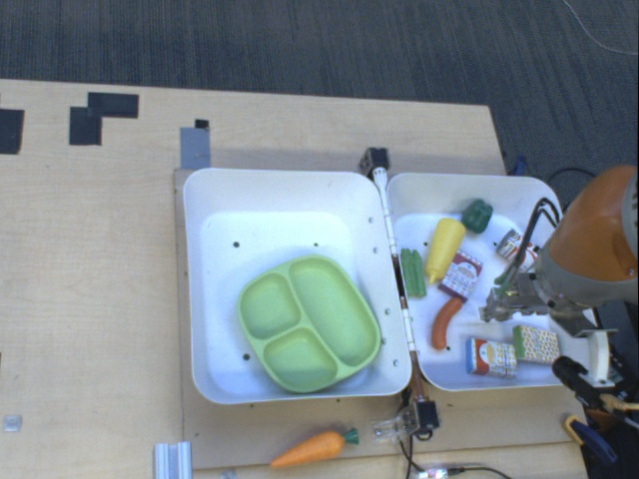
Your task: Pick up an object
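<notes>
The right bin (469,190) holds several small items: a yellow bottle-shaped piece (444,247), a dark green lump (477,215), a green pod (412,272), a red and white packet (461,274), a red sausage (444,324), a white and red carton (491,356) and a green-patterned box (537,343). My gripper (502,301) hangs low over the right bin's middle right, just right of the packet and above the carton. The orange-banded wrist (597,239) hides part of the bin's right side.
The left bin (215,267) carries a light green divided plate (310,322). A toy carrot (312,449) lies on the bench in front of the bins. A black clamp (375,160) sits where the bins meet at the back.
</notes>
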Controlling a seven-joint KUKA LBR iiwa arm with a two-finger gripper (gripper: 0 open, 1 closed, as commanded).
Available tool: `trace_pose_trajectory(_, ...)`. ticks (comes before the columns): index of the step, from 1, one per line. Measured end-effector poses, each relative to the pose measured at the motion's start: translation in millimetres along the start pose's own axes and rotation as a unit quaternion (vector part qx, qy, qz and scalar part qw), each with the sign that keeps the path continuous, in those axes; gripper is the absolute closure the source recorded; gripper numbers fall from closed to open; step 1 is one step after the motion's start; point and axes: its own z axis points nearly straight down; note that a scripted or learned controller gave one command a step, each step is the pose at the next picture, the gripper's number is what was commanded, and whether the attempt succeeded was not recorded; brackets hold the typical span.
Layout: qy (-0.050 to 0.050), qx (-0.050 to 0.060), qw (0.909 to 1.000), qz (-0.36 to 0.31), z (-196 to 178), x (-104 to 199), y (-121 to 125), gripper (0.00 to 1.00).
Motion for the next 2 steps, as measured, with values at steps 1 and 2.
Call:
trace_pose_trajectory(1,0.0,0.0,1.0,0.0,0.1,0.0,-0.1,0.0)
trace_pose_trajectory(2,-0.002,0.003,1.0,0.004,20.3,56.9,-2.8,0.0)
